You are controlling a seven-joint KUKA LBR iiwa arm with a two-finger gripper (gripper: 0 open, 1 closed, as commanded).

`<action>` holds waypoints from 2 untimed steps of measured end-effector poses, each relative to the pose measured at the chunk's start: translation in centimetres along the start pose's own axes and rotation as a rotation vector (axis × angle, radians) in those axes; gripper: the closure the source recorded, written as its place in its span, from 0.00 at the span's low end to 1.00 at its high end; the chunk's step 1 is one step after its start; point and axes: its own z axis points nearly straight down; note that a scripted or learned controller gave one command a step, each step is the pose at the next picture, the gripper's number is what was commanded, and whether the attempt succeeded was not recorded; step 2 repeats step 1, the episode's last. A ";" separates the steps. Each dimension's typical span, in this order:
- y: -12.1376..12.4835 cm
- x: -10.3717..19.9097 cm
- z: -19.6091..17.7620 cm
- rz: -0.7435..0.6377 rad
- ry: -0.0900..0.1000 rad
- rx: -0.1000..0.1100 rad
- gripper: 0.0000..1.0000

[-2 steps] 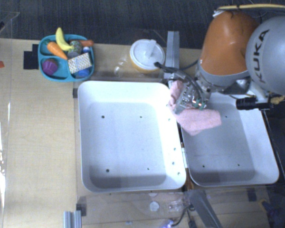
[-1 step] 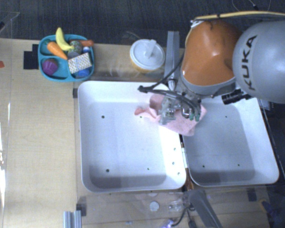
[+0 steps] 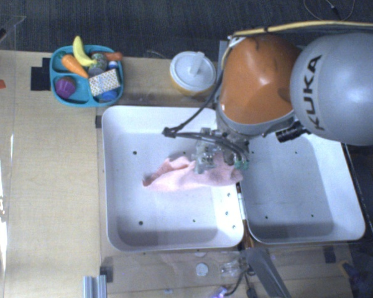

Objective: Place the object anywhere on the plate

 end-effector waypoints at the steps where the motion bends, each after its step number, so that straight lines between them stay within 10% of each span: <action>1: 0.0 0.0 0.0 0.000 0.000 0.000 0.00; 2: 0.0 0.0 0.0 0.000 0.000 0.000 0.00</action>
